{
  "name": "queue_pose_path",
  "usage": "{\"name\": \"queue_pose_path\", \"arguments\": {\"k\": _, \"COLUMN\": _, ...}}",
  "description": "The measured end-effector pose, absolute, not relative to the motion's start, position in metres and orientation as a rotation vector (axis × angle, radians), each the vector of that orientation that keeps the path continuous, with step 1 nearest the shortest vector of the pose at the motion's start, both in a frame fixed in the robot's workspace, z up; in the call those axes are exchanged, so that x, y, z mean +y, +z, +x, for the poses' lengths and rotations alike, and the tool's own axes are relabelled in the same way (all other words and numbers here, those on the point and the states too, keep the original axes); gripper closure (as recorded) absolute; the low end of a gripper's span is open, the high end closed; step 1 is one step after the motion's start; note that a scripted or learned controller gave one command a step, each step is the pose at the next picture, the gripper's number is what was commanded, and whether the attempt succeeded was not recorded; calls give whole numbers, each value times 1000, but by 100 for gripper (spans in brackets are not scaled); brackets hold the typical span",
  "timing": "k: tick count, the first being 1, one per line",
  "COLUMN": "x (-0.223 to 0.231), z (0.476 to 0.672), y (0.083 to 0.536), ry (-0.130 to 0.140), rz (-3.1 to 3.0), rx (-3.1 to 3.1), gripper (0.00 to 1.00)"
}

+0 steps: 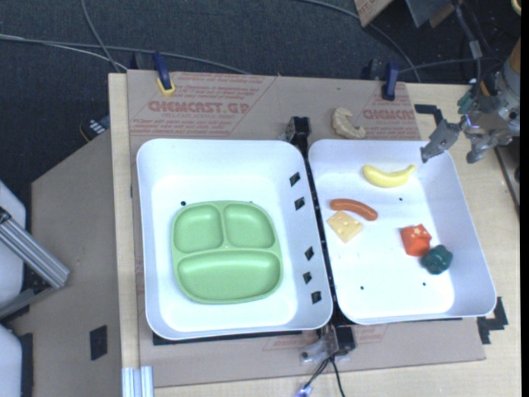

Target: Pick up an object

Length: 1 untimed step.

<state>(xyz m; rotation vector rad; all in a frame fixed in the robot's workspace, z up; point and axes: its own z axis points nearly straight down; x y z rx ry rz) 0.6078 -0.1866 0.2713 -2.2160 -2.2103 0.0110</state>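
Observation:
The right bin (463,300) holds a yellow banana (388,174), an orange-red sausage (354,209), a yellow cheese wedge (345,226), a red piece (416,239) and a dark green broccoli-like piece (437,259). My gripper (454,144) hangs at the bin's far right corner, above and right of the banana. Its two fingers stand apart, open, with nothing between them.
The left bin (157,164) carries a green divided plate (225,251). A beige lump (347,122) lies on the cardboard behind the right bin. Blue clamps (164,77) (389,79) hold the board's far edge. Cables run across the dark floor behind.

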Motion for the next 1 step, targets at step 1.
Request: {"name": "queue_pose_path", "arguments": {"k": 1, "x": -186, "z": 610, "y": 279, "ry": 0, "rz": -2220, "rx": -2222, "gripper": 0}}
